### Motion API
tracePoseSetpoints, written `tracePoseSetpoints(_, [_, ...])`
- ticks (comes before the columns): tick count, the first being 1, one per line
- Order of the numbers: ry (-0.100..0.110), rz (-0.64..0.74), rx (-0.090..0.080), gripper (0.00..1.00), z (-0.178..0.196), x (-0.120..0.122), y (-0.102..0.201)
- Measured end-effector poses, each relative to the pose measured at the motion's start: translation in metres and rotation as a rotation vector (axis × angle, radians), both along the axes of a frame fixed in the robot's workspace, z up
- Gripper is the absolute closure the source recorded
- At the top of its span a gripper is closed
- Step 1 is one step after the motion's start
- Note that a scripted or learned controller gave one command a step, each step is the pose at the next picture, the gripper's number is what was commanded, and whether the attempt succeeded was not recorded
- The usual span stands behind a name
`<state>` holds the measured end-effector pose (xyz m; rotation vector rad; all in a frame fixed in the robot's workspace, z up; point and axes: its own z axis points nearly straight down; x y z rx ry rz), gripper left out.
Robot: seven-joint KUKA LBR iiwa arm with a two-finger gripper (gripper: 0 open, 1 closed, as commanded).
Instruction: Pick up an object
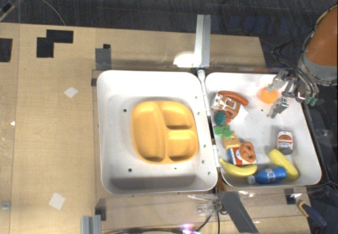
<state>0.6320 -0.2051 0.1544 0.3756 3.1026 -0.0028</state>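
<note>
— Orange plastic catches our eye first: a small round orange toy fruit (269,95) lies in the far right corner of the shallow white right bin (311,138), and the two-finger gripper (282,102) hangs just beside it, on its right. We see the metal fingers (276,109) pointing down and toward the left, with nothing between them.

— Agreed. We read the jaws as parted narrowly and empty, though they are small and a little blurred. Behind them we see the grey arm with its orange band (323,48) at the right edge.

— What about labels? We look at the small red and white tin can (284,141) standing upright near the right wall; it has a printed wrapper, but we cannot read the writing.

— Same for the red and white printed carton (223,103) near the left wall and the red printed packet (246,152) further forward; both show pictures, no legible words. A brown toy sausage (234,96) touches the carton's far side.

— Along the near wall we see a yellow toy banana (236,168), a blue plastic bottle lying on its side (270,175) and a yellow toy corn cob (283,162), close together. A green toy vegetable (222,123) sits between carton and packet.

— In the shallow white left bin (111,122) we see a yellow divided plastic tray (163,130), well apart from the gripper.
</note>
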Motion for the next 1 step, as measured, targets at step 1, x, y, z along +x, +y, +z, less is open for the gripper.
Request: tracePoseSetpoints(1, [0.003, -0.259, 0.005, 0.0, -0.0654, -0.0386, 0.0429])
